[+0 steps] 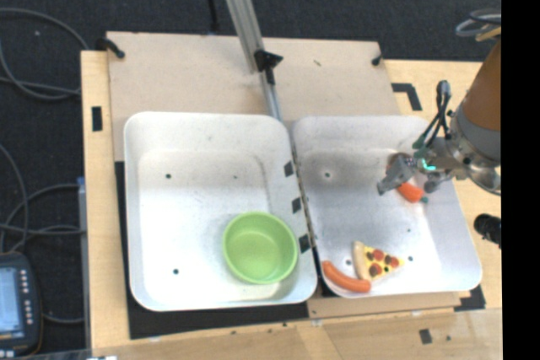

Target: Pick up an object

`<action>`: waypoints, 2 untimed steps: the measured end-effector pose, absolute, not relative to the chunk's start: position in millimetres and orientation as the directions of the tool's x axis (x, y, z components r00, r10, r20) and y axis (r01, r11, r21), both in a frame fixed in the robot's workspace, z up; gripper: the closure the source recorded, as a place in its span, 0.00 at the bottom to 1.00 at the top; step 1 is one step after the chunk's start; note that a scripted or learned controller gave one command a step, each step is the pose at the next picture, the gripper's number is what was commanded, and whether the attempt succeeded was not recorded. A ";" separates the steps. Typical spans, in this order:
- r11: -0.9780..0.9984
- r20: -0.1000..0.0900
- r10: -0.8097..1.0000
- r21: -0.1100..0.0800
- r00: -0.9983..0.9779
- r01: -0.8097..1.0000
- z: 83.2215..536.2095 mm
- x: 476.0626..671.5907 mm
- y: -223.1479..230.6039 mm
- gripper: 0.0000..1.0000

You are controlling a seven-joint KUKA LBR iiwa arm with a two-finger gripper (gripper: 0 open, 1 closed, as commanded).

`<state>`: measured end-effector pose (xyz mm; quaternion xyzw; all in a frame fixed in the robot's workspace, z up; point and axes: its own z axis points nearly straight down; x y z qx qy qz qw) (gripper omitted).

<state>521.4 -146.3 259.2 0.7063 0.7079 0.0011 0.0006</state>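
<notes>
— Right, gripper (403,181) status?
— Right side of frame, over right-hand white bin (337,147); fingers clamped on small orange rounded object (412,192), which sits between them above bin floor.

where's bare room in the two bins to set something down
Left bin: the back half and left side, behind the green bowl. Right bin: the back-left floor. Crowded: its front edge with sausage and pizza slice, and by the gripper.
</notes>
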 end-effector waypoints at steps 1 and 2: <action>-0.001 -0.001 1.000 -0.003 0.001 1.000 209.9 512.7 -143.4 0.00; -0.001 -0.001 1.000 -0.004 0.001 1.000 159.4 503.5 -139.8 0.00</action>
